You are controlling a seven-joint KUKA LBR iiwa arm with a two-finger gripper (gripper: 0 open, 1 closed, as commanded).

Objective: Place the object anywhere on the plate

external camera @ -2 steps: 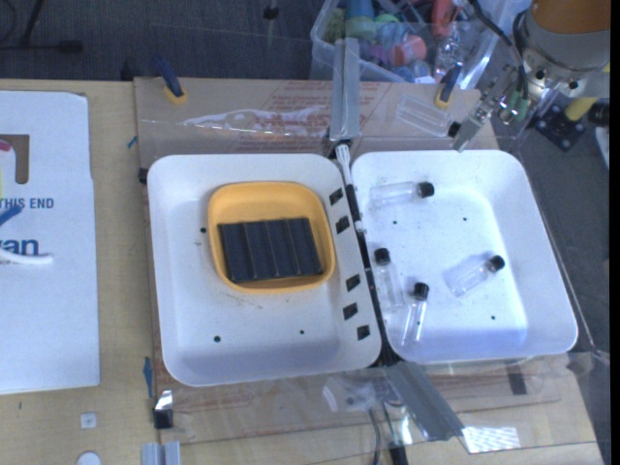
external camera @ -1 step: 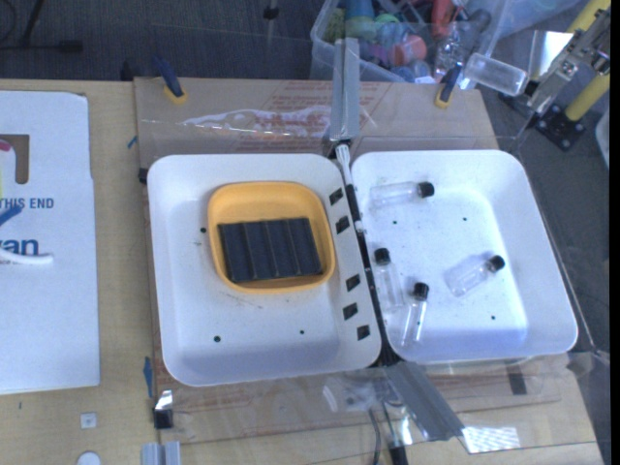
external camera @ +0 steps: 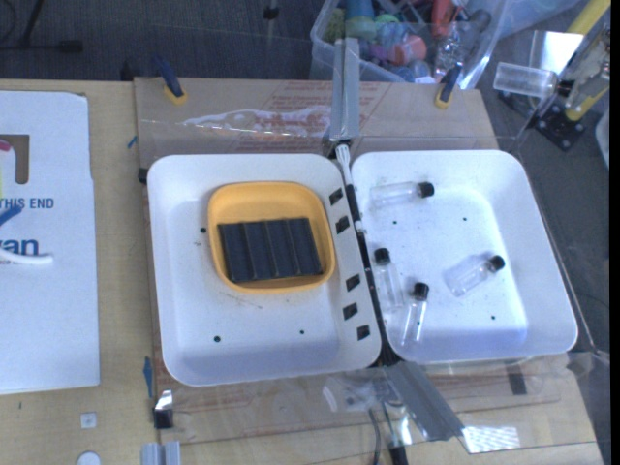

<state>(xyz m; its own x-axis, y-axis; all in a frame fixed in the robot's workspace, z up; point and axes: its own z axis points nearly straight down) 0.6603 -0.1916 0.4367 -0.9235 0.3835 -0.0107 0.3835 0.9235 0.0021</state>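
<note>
Sitting on the yellow plate: one dark block

Sitting flat in the middle of the yellow plate (external camera: 225, 201) is a dark block (external camera: 270, 250) with ridges running along its top. The plate rests in the left bin (external camera: 184, 337), a little toward 12 o'clock from the bin's middle, with white floor all round it.

The right bin (external camera: 504, 327) touches the left bin along one side. Four small see-through bottles with black caps lie in it. One bottle (external camera: 399, 194) lies at 11 o'clock in that bin. A fat bottle (external camera: 473, 273) lies at 3 o'clock from the bin's middle. Two thin bottles lie near the shared wall, one (external camera: 386, 274) at 9 o'clock and the other (external camera: 417, 310) at 7 o'clock, close to each other.

Both bins sit on the brown surface (external camera: 242, 114). A white sheet (external camera: 48, 289) with letters lies at 9 o'clock. A clear box of bright toys (external camera: 417, 17) stands at 1 o'clock.

How far open the hand is, and what it has, I cannot tell
</note>
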